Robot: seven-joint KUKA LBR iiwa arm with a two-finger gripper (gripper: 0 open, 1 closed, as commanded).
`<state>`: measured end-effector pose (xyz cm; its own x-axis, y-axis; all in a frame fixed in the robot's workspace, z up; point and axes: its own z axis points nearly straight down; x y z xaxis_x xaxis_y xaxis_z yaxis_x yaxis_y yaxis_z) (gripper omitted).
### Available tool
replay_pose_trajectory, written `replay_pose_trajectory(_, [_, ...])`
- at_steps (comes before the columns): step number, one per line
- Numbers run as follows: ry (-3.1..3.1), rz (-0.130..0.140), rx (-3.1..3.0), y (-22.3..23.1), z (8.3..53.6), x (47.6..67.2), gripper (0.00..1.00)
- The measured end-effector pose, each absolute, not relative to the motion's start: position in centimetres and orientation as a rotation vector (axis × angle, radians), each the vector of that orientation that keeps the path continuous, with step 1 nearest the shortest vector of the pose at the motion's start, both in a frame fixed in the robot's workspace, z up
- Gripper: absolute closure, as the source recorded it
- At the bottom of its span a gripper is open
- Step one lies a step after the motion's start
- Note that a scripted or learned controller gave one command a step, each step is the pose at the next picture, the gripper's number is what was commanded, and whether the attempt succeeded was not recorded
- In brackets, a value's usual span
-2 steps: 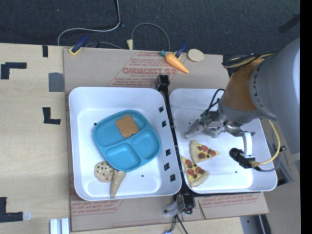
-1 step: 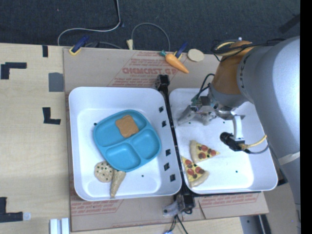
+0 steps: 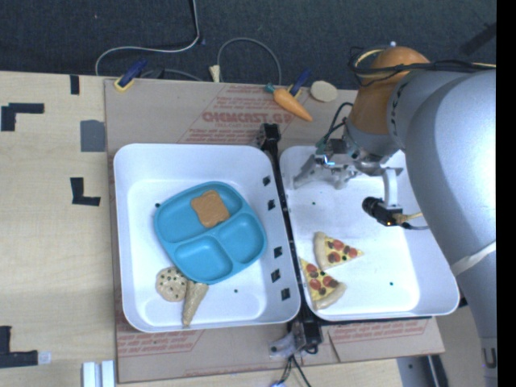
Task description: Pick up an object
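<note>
My gripper [image 3: 322,174] hangs low over the far left part of the right bin [image 3: 403,297], its fingers spread open with nothing between them. Two toy pizza slices lie in that bin nearer the front: one [image 3: 337,252] in the middle, the other [image 3: 321,284] against the left wall. Both are well clear of the gripper, toward the front. In the left bin [image 3: 133,216] a blue divided plate [image 3: 222,244] carries a brown toast piece [image 3: 210,208]. A cookie [image 3: 170,284] and a pale cone-shaped wedge [image 3: 193,301] lie at the plate's front left.
A toy carrot [image 3: 290,103] and a small beige disc [image 3: 323,91] rest on the cardboard behind the bins. The black divider [image 3: 278,208] runs between the two bins. The grey arm [image 3: 451,160] covers the right bin's far right side.
</note>
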<state>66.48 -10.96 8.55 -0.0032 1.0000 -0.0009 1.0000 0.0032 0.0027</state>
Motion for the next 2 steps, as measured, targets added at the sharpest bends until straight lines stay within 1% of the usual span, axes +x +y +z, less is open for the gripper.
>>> replay_pose_trajectory(1, [2.222,-0.002,2.219,-9.3,8.6,65.3,0.00])
replay_pose_trajectory(2, [2.223,0.002,2.218,-10.7,8.5,66.9,0.00])
